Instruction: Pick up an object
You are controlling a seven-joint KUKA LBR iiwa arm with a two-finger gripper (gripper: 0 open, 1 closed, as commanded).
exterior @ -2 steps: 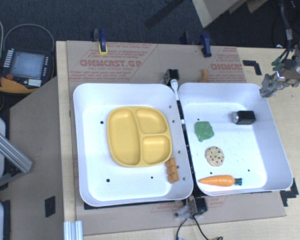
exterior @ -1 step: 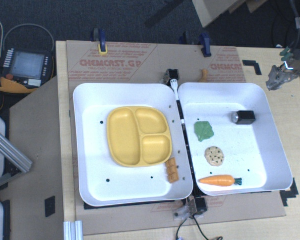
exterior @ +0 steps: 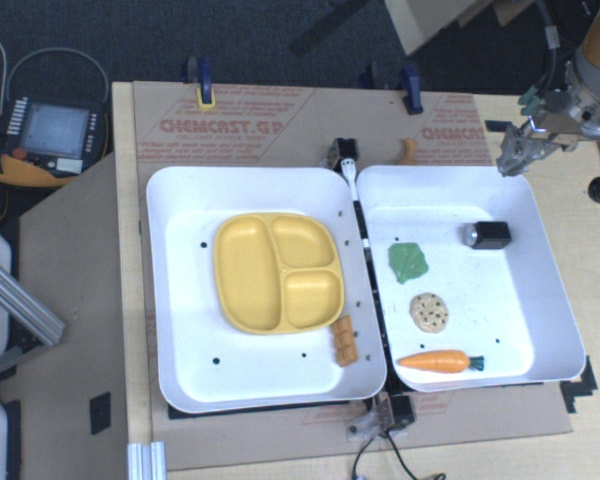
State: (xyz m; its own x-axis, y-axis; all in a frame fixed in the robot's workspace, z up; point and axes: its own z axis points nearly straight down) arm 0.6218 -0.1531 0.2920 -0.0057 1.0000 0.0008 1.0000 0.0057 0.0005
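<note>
Cardboard [exterior: 280, 118] covered the bench under both bins, with dark floor beyond it. Nearest me in the right bin [exterior: 540, 268] I saw a carrot [exterior: 435, 362] lying along the front wall, its green end pointing right. Just behind it sat a cookie [exterior: 429, 312], and behind that a green leaf piece [exterior: 408, 260]. A black block [exterior: 488, 234] rested farther back and to the right, apart from the others. In the left bin [exterior: 170, 268] a yellow divided plate [exterior: 277, 271] took up the middle, and a small brown piece [exterior: 344, 340] lay just off its front right corner. Two blue clamps [exterior: 202, 80] pinned the cardboard's far edge. My gripper [exterior: 520, 150] hung over the right bin's far right corner, holding nothing; I could not tell how wide its fingers stood.
</note>
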